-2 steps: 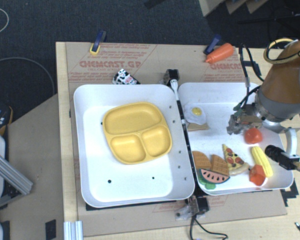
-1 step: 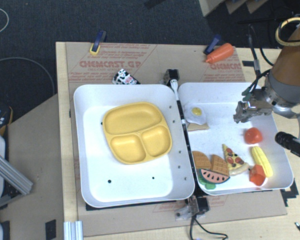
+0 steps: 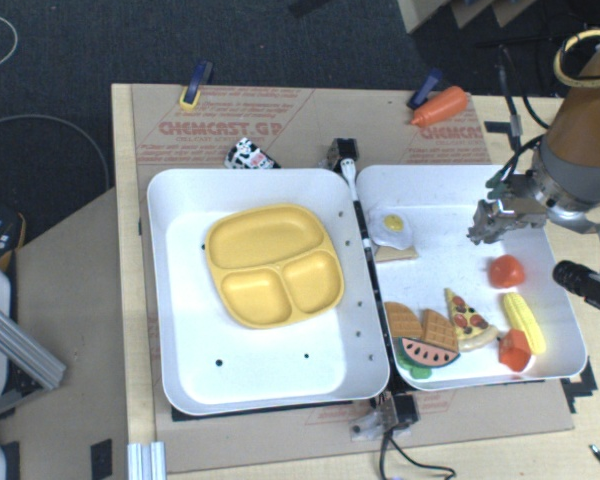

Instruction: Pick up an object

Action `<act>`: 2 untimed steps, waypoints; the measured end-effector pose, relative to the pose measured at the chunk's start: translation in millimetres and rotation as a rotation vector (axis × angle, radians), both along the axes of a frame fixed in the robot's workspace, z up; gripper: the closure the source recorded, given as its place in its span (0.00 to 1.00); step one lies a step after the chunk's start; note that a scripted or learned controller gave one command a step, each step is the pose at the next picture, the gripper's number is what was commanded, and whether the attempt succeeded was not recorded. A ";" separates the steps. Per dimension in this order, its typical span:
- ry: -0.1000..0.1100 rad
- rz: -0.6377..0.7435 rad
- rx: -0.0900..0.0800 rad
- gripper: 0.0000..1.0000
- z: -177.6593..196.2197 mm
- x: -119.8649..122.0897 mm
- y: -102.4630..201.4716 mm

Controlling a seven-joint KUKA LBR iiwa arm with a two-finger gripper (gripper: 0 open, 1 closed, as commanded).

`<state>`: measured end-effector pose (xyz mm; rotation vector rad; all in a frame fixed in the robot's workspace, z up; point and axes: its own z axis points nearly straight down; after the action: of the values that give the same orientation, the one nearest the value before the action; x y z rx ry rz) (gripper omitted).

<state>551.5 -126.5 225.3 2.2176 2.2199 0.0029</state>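
Nearest the camera, along the front of the right bin [image 3: 570, 363], a watermelon slice [image 3: 427, 354] is seen, with a brown bread-like piece [image 3: 404, 320] and a waffle piece [image 3: 439, 326] just behind it. Further left, a yellow divided tray [image 3: 273, 264] is held in the left bin [image 3: 180, 368], its three compartments bare. Moving right, a fried egg [image 3: 392, 227] is found near the right bin's back-left corner, then a pizza slice [image 3: 468, 320], a red tomato [image 3: 507, 270], a yellow corn cob [image 3: 524, 321] and a red piece [image 3: 515, 351] touching it. The gripper [image 3: 492, 220] is poised above the right bin, just behind the tomato; nothing is seen between its fingers, and their spread cannot be judged. An orange carrot [image 3: 440, 106] is left on the bench behind the bins.
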 end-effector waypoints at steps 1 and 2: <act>0.000 0.004 0.001 1.00 -10.4 24.4 45.7; 0.000 0.004 0.002 1.00 -15.6 46.3 87.3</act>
<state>597.9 -39.1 209.8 2.2140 2.2252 0.0045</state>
